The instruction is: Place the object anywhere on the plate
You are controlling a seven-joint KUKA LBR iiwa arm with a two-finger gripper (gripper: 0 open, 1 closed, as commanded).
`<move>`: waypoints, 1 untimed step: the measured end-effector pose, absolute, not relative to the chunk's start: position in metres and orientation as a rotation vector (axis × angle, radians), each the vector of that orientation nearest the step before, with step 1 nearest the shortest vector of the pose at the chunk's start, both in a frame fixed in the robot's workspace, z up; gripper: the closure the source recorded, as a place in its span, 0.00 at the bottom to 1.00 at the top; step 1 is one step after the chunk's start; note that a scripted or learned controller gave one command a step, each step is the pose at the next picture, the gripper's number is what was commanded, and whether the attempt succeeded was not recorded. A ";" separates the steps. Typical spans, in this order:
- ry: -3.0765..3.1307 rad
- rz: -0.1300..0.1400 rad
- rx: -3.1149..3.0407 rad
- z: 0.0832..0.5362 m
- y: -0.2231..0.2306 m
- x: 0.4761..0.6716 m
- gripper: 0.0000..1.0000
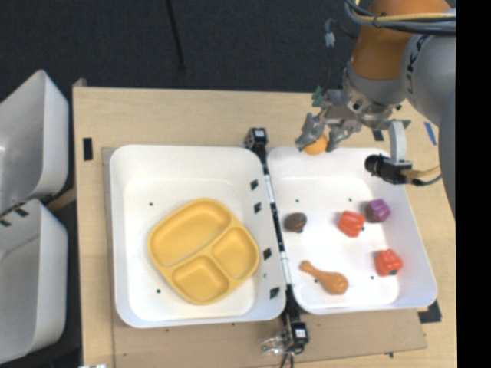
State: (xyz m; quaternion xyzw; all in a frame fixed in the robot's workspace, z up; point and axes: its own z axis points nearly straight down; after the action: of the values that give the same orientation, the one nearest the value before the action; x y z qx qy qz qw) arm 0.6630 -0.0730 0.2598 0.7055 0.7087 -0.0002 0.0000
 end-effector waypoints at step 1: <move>2.226 0.003 2.214 0.262 -0.026 0.668 1.00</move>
State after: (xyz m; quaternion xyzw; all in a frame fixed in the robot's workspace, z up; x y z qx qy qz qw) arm 0.6680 -0.0257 0.2623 0.7051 0.7091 0.0011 0.0011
